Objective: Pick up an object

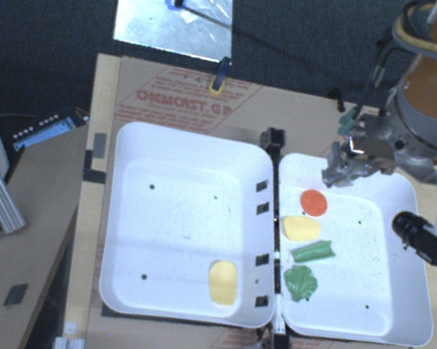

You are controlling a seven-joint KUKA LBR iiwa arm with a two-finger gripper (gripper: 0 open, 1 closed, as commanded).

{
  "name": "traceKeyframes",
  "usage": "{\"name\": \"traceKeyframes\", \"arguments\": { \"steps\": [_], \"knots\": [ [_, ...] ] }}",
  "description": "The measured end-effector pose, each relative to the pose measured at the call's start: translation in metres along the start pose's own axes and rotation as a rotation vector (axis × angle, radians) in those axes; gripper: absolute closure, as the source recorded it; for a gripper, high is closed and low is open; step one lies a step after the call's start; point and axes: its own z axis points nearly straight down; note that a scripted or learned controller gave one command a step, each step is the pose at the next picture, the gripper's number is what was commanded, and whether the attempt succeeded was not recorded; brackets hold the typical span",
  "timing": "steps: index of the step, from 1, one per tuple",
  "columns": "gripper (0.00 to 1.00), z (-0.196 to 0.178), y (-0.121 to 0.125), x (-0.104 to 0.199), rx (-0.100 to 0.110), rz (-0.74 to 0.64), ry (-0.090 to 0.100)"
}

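Hovering above the right bin (pixel 405 322), the gripper (pixel 340 174) carries nothing visible; whether it is parted or closed cannot be told. The orange disc (pixel 314 202), apparently nearest, lies just below-left of it, so the approach calls for a short descent.

1. Two white bins: the right bin (pixel 405 322) lies under the claw (pixel 338 177), and the left bin (pixel 129 196) sits well to its left.
2. Two yellow pieces: one (pixel 301 228) just below the claw, the other (pixel 223 281) far down-left of it.
3. One orange-red disc (pixel 314 202), nearest the claw.
4. Two green pieces: a long one (pixel 312 251) and a leafy one (pixel 300 282), both below the claw.
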Motion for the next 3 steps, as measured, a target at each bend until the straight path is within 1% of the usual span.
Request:
{"name": "traceKeyframes", "arguments": {
  "steps": [1, 2, 3],
  "knots": [
    [1.0, -0.069, 0.027, 0.044, -0.015, 0.006, 0.0],
    [1.0, -0.119, 0.006, 0.032, -0.013, 0.011, -0.002],
    [1.0, -0.028, -0.019, 0.093, 0.003, 0.005, -0.003]
  ]
}}
